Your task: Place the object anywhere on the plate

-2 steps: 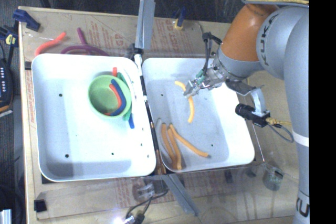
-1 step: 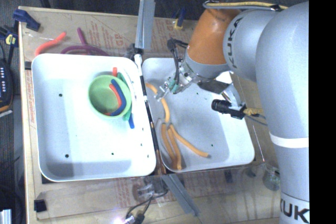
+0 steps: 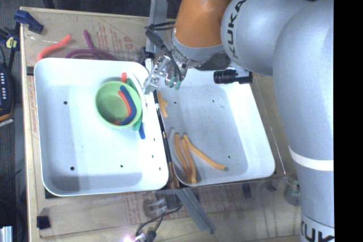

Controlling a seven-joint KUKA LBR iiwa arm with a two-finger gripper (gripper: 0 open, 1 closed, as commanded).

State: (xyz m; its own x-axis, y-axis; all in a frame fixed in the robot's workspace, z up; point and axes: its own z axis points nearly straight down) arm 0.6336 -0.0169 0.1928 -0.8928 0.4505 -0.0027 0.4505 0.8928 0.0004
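Camera view sets the jaws (image 3: 160,77), their state unclear, over the divide between bins, with the green plate (image 3: 117,105) just left and orange strips (image 3: 195,157) lying below-right, seemingly not yet carried.

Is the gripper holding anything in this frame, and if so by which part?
It cannot be told. The gripper hangs over the seam between the two bins, beside the green plate, with no object clearly visible in it.

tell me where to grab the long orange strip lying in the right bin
Take the long orange strip near its free middle, coming straight down with the claw across its narrow width. It lies flat and slanted; its upper-left end crowds other strips.
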